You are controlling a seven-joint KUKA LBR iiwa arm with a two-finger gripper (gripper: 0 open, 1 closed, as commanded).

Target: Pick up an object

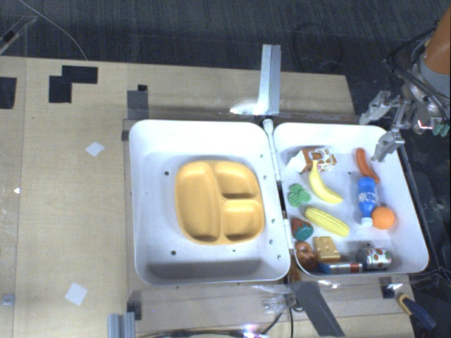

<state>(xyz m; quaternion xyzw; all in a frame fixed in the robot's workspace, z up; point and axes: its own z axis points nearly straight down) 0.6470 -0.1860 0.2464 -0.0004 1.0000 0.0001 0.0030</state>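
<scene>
On the desk (63, 210), the left bin (151, 259) holds a yellow divided plate (215, 201). The right bin (412, 248) holds a banana (323, 186), corn (326, 222), blue bottle (366, 197) and orange (383, 218). The tool (390, 141) hangs over its upper right corner.

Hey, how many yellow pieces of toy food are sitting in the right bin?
2. The banana lies toward the middle of the right bin, below the small carton. The corn cob lies just below the banana. The crowded bottom edge may hide more.
</scene>
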